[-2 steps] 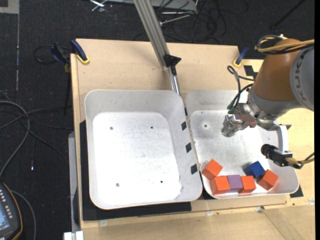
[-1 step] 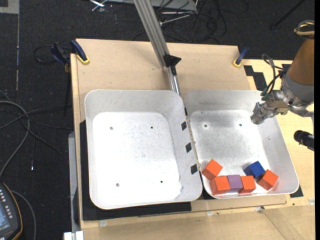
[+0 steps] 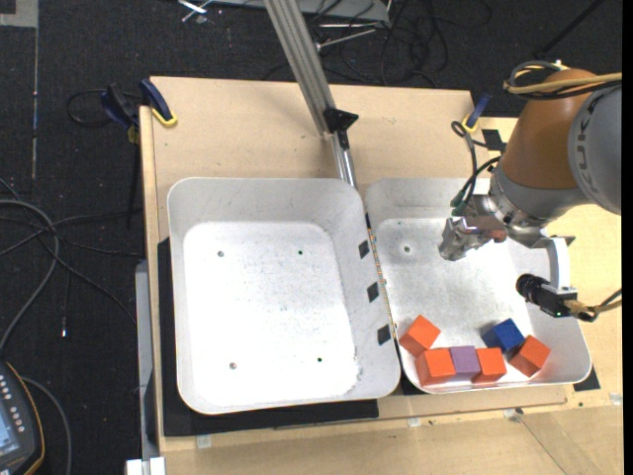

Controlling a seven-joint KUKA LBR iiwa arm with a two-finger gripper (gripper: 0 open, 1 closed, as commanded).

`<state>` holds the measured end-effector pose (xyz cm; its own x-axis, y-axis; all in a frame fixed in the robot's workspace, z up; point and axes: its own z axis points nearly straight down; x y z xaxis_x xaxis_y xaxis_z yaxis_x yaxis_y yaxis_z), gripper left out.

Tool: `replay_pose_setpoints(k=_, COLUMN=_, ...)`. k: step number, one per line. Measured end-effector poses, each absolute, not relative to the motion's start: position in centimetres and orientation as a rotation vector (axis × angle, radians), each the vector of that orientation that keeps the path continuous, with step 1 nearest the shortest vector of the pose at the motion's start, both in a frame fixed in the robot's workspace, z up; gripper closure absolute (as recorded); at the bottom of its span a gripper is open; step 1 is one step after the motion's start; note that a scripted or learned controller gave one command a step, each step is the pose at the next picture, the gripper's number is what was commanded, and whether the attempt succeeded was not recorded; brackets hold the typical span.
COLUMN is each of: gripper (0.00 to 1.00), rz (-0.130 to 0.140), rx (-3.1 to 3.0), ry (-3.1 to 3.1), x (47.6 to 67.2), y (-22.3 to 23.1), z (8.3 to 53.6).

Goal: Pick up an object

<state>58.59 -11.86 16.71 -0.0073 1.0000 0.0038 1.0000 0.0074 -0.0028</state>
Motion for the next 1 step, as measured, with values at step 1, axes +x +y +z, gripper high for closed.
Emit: replay_pose_setpoints(k=1, gripper=1.00, rz=-0.002, rx=-2.220, ry=-2.228, x=63.27, y=-14.02, z=14.21)
